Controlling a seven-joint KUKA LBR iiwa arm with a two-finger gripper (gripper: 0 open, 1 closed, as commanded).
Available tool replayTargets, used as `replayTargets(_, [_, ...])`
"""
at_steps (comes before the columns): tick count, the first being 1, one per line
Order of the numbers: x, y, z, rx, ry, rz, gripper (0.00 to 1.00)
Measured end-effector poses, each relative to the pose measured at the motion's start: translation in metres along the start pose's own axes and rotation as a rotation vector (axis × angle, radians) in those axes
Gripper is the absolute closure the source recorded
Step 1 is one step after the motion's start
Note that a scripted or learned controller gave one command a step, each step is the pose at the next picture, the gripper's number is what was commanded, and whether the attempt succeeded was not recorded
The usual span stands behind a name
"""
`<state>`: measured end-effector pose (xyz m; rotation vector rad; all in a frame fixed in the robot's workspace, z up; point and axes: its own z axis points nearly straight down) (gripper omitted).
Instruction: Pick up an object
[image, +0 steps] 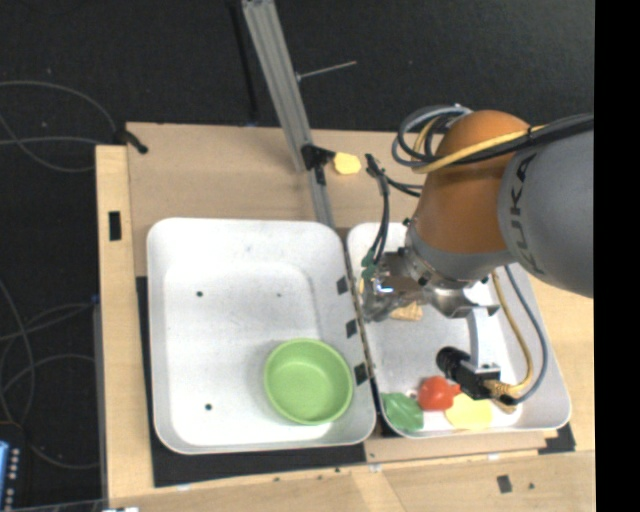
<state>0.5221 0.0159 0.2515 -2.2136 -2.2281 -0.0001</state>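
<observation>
I can't tell my gripper's (385, 297) state; the tan block (406, 313) beside it looks light, rigid—I'd pinch its sides.

You're looking at a robot lab, plywood surface (220, 175), two white bins (200, 260), loose cables (40, 110) on dark floor, metal camera pole (285, 90).

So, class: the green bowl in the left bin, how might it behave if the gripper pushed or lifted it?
The green bowl stands upright on its base, so it would probably slide, not roll. It looks like thin plastic, so likely light and stiff. Its smooth curved wall may slip between fingers; the rim seems the better grip.
</observation>
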Motion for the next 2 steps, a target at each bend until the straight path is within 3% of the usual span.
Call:
replayTargets(1, [0.0569,-0.0162,-0.0022,0.000,0.002,-0.003,1.00])
replayTargets(2, [0.0539,-0.0157,-0.0020,-0.001,0.001,0.003,0.00])
